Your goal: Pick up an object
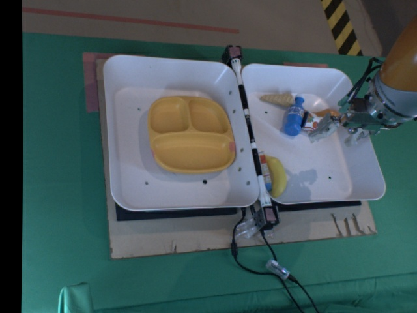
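fingers of my gripper [333, 126] hang low over the right bin [361, 175], near its far right side, and i cannot tell how wide they stand or whether anything sits between them; the metal parts blur together there. my grey wrist with its orange band [402, 60] comes in from the right, above the bin's edge.

just to the left of my gripper lies a small blue bottle [294, 117] with a white label, tilted, its cap pointing away from me toward the far rim. beyond the bottle, further from me and to the left, rests a tan ice-cream cone [277, 99] lying on its side. right beside my fingertips sits something small, white and orange [317, 116], too unclear for me to name; it seems to touch or nearly touch my gripper.

down and left of my gripper, against the divider between the bins, lies a yellow banana [278, 175]. well apart, across the divider, the left bin [130, 181] carries a yellow divided plate [190, 134], lying flat.
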Action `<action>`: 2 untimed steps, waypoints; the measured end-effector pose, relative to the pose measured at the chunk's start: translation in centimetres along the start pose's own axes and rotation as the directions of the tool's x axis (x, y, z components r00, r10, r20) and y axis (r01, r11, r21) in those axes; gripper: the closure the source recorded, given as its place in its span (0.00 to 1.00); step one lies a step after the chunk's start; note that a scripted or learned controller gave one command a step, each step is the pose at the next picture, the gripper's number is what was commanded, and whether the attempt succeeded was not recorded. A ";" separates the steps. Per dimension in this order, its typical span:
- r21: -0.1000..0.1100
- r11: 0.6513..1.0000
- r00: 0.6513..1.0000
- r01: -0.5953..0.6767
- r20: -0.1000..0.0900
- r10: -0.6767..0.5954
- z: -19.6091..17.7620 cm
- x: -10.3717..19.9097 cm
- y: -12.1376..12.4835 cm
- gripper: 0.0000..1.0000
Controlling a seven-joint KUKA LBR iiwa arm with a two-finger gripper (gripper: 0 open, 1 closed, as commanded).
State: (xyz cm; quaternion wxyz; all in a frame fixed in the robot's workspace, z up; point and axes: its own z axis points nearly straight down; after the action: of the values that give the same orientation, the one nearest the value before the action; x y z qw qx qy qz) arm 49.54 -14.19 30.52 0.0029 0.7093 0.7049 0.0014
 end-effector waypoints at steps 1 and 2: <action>-0.002 1.000 1.000 -0.001 0.003 0.001 11.1 -1.7 4.1 0.00; -0.011 1.000 1.000 0.002 0.006 -0.002 11.9 -1.8 10.9 0.00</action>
State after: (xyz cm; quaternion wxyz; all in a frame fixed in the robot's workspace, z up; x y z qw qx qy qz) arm 60.48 -16.05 18.74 0.0090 0.7087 0.7055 0.0033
